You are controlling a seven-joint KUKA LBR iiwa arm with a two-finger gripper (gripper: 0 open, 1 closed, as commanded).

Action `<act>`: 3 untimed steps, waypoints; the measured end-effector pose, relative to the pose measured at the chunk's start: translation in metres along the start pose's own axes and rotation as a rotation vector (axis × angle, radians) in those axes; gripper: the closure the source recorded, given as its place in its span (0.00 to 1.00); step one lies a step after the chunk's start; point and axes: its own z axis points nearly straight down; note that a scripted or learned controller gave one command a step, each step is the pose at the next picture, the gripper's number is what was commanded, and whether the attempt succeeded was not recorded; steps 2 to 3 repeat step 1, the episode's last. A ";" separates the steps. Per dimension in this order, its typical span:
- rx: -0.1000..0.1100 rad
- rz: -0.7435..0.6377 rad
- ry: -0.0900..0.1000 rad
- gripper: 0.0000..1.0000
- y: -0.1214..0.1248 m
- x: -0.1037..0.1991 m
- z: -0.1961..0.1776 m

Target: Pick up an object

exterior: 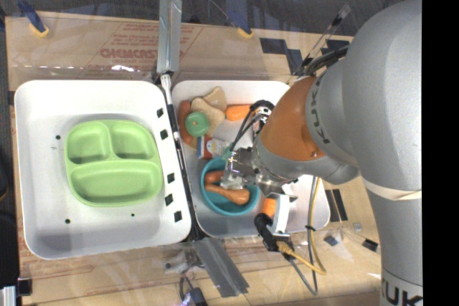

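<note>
My gripper (235, 173) hangs low in the right bin (188, 98), just over a blue bowl (212, 203). An orange carrot-like piece (226, 193) lies in that bowl, right below the gripper. Further back in the same bin lie a beige bread-like piece (208, 106), a green round-topped item (196, 124), an orange piece (238, 112) and a small packet (206, 147). The arm's wrist hides much of the bin's right half.
The left bin (36, 154) holds a green divided tray (112, 160). A grey bar (169, 32) stands at the back between the bins. Cables (305, 254) trail from the wrist at the front right.
</note>
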 end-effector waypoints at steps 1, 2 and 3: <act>0.019 -0.018 -0.004 1.00 -0.009 -0.007 -0.027; 0.019 -0.018 -0.004 1.00 -0.009 -0.007 -0.027; 0.019 -0.018 -0.004 1.00 -0.009 -0.007 -0.027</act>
